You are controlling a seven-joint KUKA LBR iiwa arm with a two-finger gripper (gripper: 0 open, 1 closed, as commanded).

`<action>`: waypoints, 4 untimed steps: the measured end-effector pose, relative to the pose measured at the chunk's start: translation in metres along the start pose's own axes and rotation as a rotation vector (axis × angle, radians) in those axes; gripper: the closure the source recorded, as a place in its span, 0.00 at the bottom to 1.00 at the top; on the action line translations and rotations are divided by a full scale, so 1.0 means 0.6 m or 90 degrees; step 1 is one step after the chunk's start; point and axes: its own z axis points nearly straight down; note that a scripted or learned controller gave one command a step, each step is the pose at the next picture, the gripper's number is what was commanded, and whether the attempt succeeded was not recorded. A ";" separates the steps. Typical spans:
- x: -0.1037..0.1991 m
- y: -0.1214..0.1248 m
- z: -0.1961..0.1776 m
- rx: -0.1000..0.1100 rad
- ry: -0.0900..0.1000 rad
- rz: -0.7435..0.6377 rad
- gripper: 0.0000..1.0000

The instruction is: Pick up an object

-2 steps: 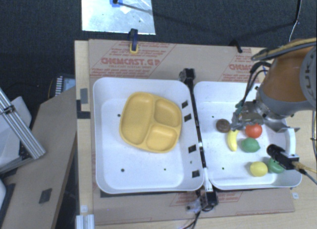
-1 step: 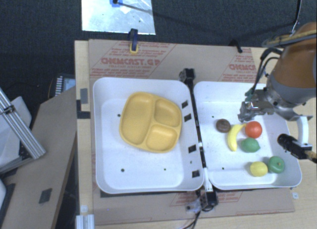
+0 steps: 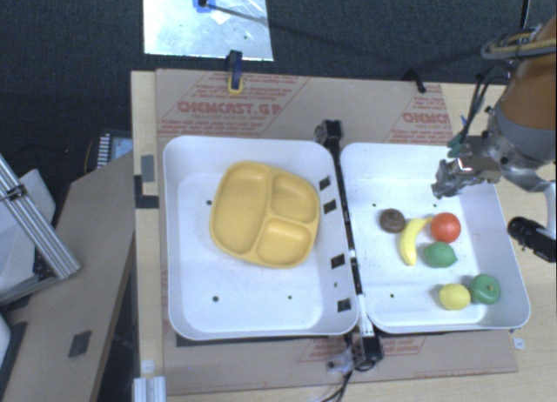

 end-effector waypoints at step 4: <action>0.334 0.100 0.088 0.004 0.002 -0.003 1.00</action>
